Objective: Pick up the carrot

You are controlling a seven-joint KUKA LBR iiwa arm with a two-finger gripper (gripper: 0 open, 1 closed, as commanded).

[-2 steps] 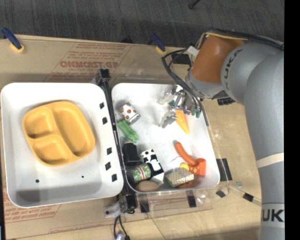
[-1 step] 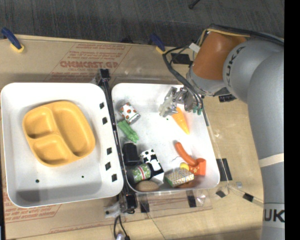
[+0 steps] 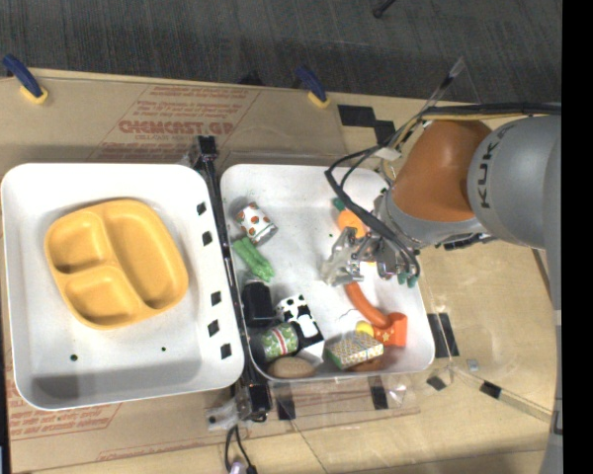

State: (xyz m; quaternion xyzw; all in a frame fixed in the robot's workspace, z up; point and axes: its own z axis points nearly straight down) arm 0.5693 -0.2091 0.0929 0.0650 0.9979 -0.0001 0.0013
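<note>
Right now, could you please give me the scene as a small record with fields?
arm: reaches in from the right, over the right bin
end effector: low in the right bin, just above the carrot
carrot: orange, lying near the right bin's right wall
left bin: bears a yellow divided tray
other items in right bin: green pea pod, small can

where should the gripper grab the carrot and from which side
Judging by its pose, take the carrot across its narrow width at mid-length, from straight above. It lies flat in the right bin, running diagonally, with toys crowding its lower end. The gripper is right over its upper end.
</note>
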